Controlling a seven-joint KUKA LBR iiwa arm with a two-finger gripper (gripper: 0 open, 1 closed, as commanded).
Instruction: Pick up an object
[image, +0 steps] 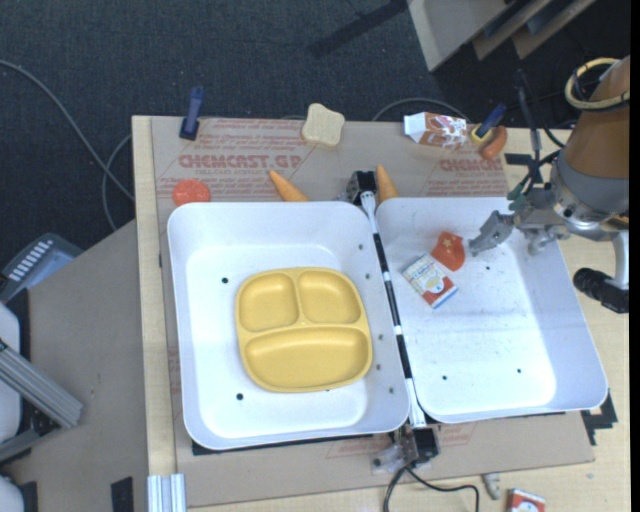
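Two shallow white bins sat side by side on a brown bench, seen from above at a slant. The left bin (200, 300) held a yellow divided plate (302, 328) with three compartments, lying flat near its middle. The right bin (520, 370) held two small things toward its far left part: an orange-red block (449, 250), and just nearer and left of it a small white carton (430, 281) with red and blue print, the two close together or touching. The grey arm reached in from the right, and its gripper (492, 232) hung over the far part of the right bin, just right of the orange-red block. Nothing was seen between its fingers; whether they stood apart or together could not be told.
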